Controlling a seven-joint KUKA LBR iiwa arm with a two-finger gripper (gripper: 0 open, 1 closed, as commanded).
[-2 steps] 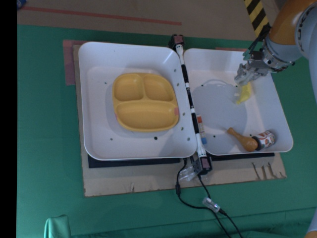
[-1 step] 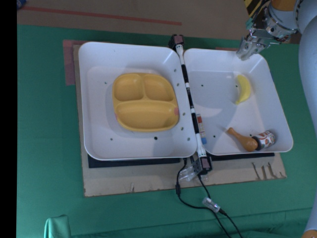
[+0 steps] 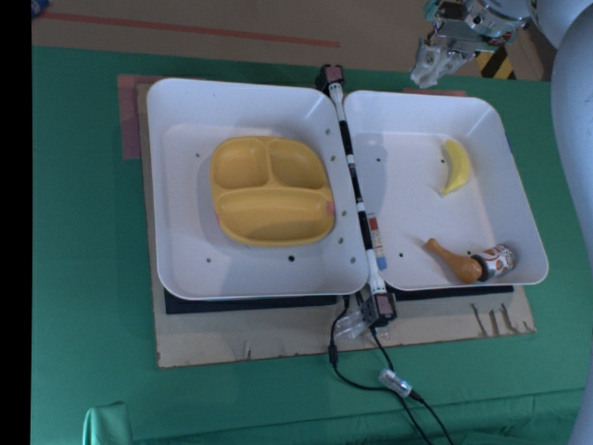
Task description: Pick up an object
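Nearest, a wooden pin lies crosswise; banana sits nearer the jaws, whose spread I can't tell.

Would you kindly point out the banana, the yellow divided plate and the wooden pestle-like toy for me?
banana (image 3: 455, 165): camera view, middle of its curved body.
yellow divided plate (image 3: 271, 216): camera view, floor of its large front compartment.
wooden pestle-like toy (image 3: 452, 260): camera view, its brown body near the thick end.
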